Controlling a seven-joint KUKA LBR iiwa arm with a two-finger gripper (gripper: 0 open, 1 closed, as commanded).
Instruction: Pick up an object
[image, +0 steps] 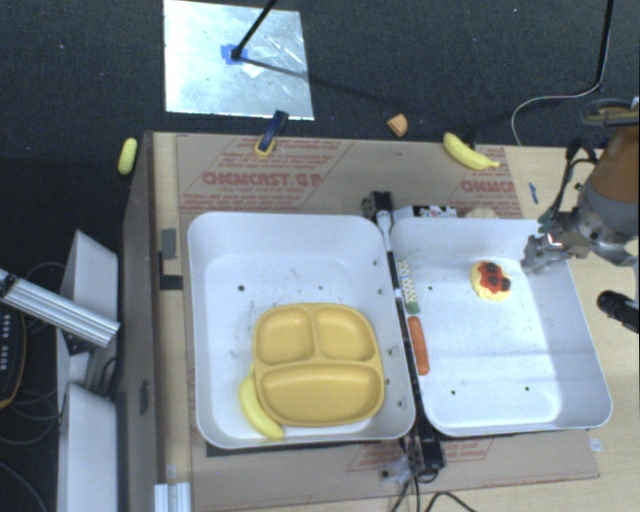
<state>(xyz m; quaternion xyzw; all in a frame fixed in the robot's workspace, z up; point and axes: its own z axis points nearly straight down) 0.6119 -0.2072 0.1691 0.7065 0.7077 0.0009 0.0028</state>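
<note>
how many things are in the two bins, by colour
yellow: 3 — tray, banana, small round toy with red and dark spots
orange: 1 — carrot
total: 4
The tray and banana lie in the left bin, the toy and carrot in the right bin.

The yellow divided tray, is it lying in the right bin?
No, the yellow divided tray lies in the left bin, with a banana at its lower left corner.
</note>
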